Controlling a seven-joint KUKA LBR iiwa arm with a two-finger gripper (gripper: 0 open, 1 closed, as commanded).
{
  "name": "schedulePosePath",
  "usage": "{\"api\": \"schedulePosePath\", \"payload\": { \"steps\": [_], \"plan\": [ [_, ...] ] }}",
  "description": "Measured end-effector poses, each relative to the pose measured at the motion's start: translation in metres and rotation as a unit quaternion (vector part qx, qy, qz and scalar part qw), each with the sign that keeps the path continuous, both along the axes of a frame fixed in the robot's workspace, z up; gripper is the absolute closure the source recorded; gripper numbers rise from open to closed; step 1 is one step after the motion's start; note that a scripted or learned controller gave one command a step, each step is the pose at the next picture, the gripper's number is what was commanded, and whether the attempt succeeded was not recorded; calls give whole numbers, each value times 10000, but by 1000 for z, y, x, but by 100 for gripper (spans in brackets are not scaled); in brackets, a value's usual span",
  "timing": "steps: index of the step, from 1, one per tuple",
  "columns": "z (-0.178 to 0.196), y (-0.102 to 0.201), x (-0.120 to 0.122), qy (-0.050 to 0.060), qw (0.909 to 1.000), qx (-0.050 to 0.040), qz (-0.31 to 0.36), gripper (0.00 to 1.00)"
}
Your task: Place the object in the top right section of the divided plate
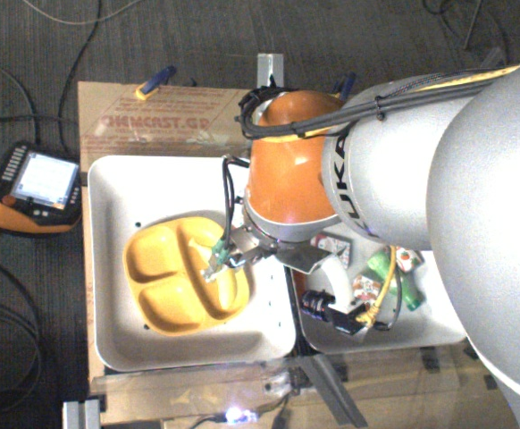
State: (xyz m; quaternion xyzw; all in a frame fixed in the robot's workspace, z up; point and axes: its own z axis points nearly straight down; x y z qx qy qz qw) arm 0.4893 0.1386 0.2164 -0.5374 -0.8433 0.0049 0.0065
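A yellow divided plate (162,262) lies in the left white bin (108,239). My gripper (218,262) hangs over the plate's right side, close to the ridge between its sections. A small green object (218,253) shows between the fingertips, and the gripper looks shut on it. The orange wrist band and grey arm hide the plate's far right rim and most of the divide between the two bins.
The right white bin (439,329) holds a green item (410,291) and some red-and-white packets (367,289), partly under the arm. A pendant with a lit screen (37,186) lies on the floor to the left. Cardboard (153,123) lies behind the left bin.
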Motion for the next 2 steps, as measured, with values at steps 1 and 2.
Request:
{"api": "schedulePosePath", "payload": {
  "steps": [1,2],
  "plan": [
    [10,-113,-5,-57,9998,-10,184,100],
    [9,3,4,-49,9961,7,878,100]
  ]
}}
